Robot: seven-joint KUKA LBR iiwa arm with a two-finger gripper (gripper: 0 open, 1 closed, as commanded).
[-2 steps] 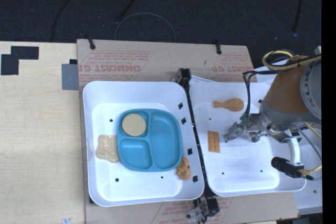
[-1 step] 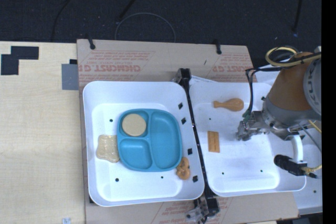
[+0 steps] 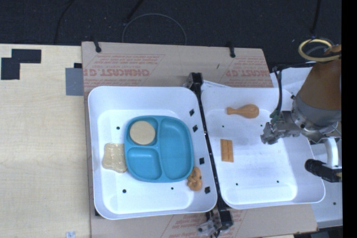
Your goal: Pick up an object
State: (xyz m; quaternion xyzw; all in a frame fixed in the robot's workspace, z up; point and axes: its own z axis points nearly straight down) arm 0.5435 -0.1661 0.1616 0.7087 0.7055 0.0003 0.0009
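- I see the gripper [image 3: 271, 134] low at the right bin's [image 3: 262, 198] right side, its state unclear to me.
- Nearest candidates: drumstick [image 3: 244, 111] and orange block [image 3: 226, 150], both loose, apart from it.

You have a pale wooden bench [image 3: 39, 142] carrying a sheet of printed cardboard [image 3: 167, 67], and on that two shallow white bins: the right bin [image 3: 279, 189] beneath the gripper [image 3: 270, 135], the left bin [image 3: 111, 103] farther left.
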